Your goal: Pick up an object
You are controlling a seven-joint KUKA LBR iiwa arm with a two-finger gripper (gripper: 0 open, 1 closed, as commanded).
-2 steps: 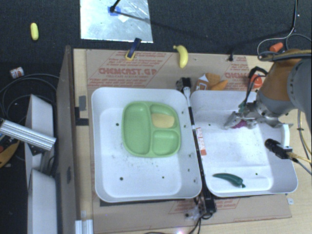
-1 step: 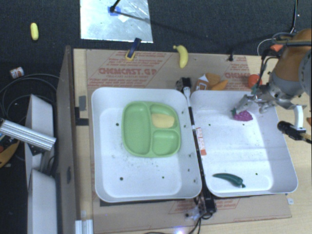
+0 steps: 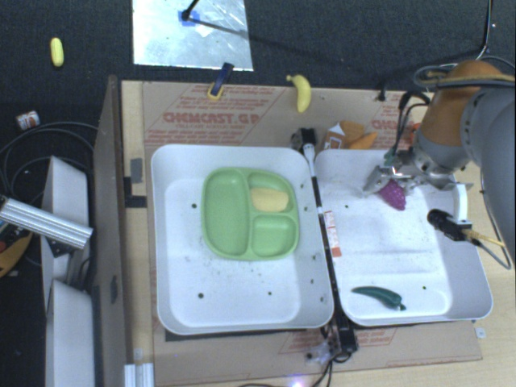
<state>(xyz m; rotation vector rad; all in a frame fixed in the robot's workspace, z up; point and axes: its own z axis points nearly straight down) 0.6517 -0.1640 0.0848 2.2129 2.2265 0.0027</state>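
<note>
So the pincer (image 3: pixel 387 181) is down in the right bin (image 3: pixel 468 297), right on top of a purple object (image 3: pixel 394 193), can't tell if it's actually grabbing it. A green pepper (image 3: pixel 379 297) lies well below, and the green tray (image 3: pixel 234 216) is off left.

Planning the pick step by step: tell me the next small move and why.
Probably lower the hand slightly onto the purple object. The hand sits right at its top edge in the right bin, and nothing shows the object gripped.
</note>
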